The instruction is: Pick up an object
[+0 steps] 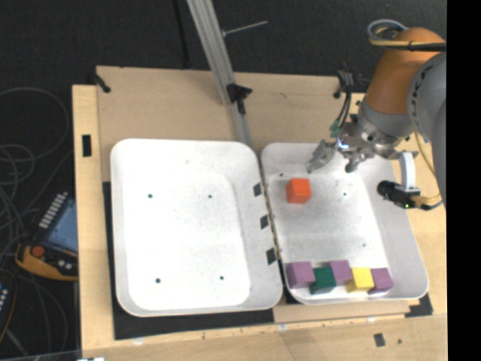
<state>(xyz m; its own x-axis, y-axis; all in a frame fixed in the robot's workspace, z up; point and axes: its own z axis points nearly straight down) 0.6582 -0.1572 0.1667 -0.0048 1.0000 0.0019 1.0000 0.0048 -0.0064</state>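
Note:
An orange cube (298, 190) lies in the upper left part of the right bin (391, 232). Along that bin's front wall sits a row of small blocks: a purple one (301, 272), a green one (324, 280), another purple one (340, 268), a yellow one (363, 278) and a purple one (381, 278). My gripper (335, 159) hangs over the bin's far edge, up and to the right of the orange cube. Its two fingers are spread apart, with nothing between them.
The left bin (188, 224) adjoins the right one, with black clips (264, 220) along the shared edge. A slanted metal pole (214, 47) rises behind the bins. Cables and a handheld pendant (49, 239) lie off the bench at the left.

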